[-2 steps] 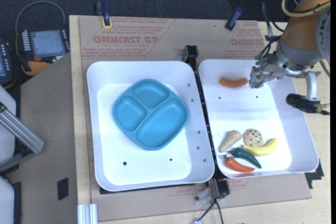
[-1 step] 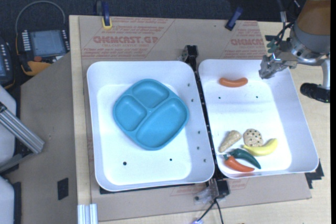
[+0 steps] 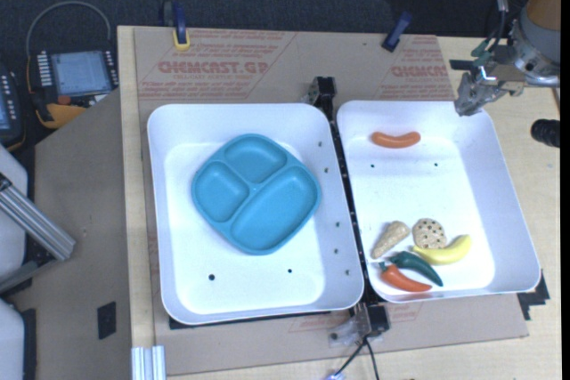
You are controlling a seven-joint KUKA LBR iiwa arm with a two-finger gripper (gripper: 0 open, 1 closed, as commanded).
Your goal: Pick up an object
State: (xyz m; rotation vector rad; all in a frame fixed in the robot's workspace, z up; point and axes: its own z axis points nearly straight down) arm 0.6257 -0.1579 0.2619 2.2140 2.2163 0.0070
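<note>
Two white bins sit side by side on the bench. The left bin (image 3: pixel 178 280) carries a blue divided plate (image 3: pixel 256 192) near its centre. In the right bin (image 3: pixel 499 191), a sausage (image 3: pixel 395 138) lies near the far edge. A bread piece (image 3: pixel 389 238), cookie (image 3: pixel 428 232), banana (image 3: pixel 444 251), green pepper (image 3: pixel 415 265) and red pepper (image 3: pixel 405 279) are clustered at the near edge. The gripper (image 3: pixel 469 100) hangs at the right bin's far right corner, gripping nothing; finger position cannot be determined.
</note>
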